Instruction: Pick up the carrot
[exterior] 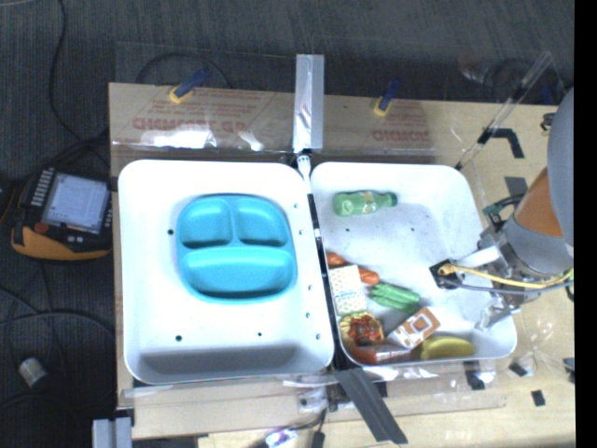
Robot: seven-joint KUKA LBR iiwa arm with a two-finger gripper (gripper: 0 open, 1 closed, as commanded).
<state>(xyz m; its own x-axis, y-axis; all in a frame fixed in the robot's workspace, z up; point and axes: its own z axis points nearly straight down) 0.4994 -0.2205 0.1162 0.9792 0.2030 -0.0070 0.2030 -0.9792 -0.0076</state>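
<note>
Carrot [369, 276] in your right bin [438, 180].
One blue tray [238, 248]; labels blur; you cannot tell the end effector's [494, 311] grip.

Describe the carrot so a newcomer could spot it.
Start at the right bin, low along its left wall. The carrot is the orange piece peeking from behind the white checkered card, just above the green toy.

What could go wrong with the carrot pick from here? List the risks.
1. The carrot lies partly under a patterned box and beside a green vegetable; the gripper may catch those instead.
2. The carrot sits close to the left wall of the right bin, so the gripper could strike that wall.
</note>
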